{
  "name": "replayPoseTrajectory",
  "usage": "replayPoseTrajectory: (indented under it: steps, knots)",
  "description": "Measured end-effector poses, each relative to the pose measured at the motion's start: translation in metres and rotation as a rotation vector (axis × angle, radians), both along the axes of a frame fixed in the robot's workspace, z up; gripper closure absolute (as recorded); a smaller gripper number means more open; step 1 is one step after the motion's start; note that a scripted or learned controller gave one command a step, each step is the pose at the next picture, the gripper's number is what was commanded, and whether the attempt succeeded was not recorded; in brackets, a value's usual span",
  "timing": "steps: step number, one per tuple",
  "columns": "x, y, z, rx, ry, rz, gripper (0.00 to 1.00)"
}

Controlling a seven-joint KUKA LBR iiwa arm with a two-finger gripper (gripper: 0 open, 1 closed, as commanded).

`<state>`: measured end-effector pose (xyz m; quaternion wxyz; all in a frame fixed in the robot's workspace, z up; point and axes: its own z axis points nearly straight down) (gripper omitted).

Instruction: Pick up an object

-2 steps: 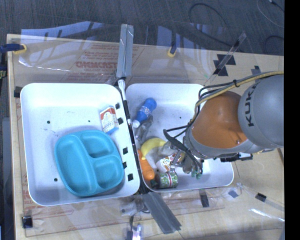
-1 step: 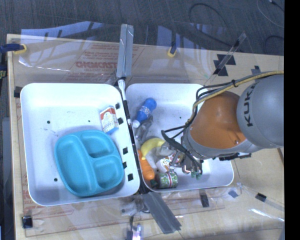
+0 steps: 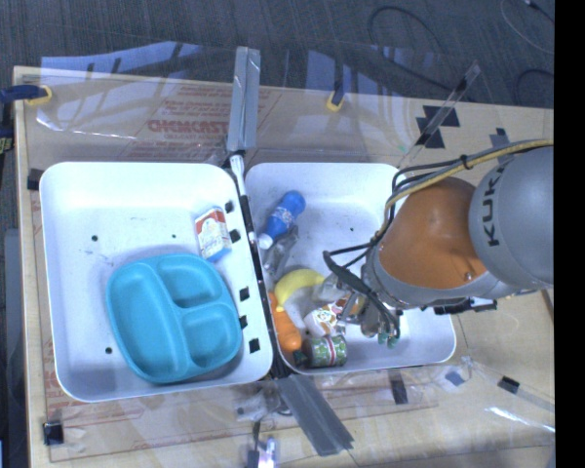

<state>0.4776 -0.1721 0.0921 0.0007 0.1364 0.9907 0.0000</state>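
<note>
Can [image 3: 324, 350] and yellow fruit [image 3: 297, 285] lie just left of the gripper [image 3: 356, 310].
Grip state unclear; right white bin [image 3: 351, 188], wooden bench [image 3: 127, 125].

Two shallow white bins sit side by side: the left bin [image 3: 68, 261] and the right bin [image 3: 351, 188]. The left one carries two things: one turquoise divided plastic tray [image 3: 174, 315] and one small red-and-white carton [image 3: 212, 233]. By the right bin's left wall: one blue-capped clear bottle [image 3: 280, 219], one yellow rounded fruit-like piece [image 3: 297, 285], one orange piece [image 3: 287, 334], one green-labelled can [image 3: 327, 351].
</note>
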Motion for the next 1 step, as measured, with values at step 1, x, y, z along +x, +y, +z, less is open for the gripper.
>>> replayPoseTrajectory:
  steps: [1]
  knots:
    - [0.0003, 0.0034, -0.0001, 0.000, 0.001, 0.086, 0.00]
